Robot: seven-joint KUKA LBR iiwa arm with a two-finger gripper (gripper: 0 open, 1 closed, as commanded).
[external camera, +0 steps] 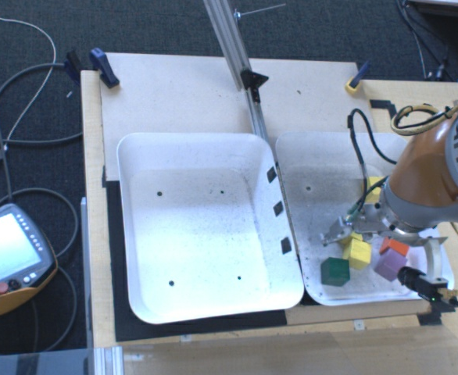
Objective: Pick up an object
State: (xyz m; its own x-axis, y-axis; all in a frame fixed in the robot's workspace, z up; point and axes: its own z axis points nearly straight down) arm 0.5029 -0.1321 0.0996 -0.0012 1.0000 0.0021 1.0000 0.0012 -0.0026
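My arm reaches in from the right over the right bin. The gripper hangs low over the bin's near right part, just above a yellow block. A green cube lies to the front left of that block. A purple block and an orange block lie to its right. Another yellow piece shows behind the wrist. Nothing is visibly held.
The left bin stands beside the right one, with black clips along the shared wall. A metal pole slants across the back of the bench. Cables trail near the arm. A teach pendant lies at the far left.
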